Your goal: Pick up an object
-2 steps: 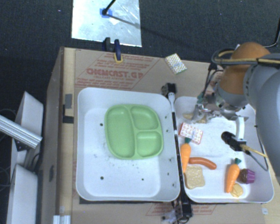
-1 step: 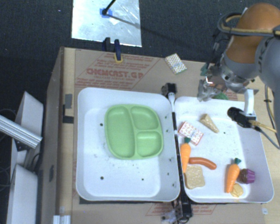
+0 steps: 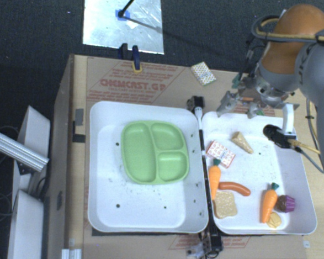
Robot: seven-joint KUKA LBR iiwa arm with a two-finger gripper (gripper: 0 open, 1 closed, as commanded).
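Two carrots (image 3: 214,178), one green plate (image 3: 154,152)

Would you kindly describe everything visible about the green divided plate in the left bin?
The pale green, rounded-rectangle plastic-looking divided plate lies flat, face up, near the middle of the shallow white left bin, turned slightly askew to the bin's walls. Raised ridges split it into three compartments: one long section on the view's left and two smaller ones stacked on the right. Nothing lies in any of them. It rests on the bin floor alone, touching no wall or other item.
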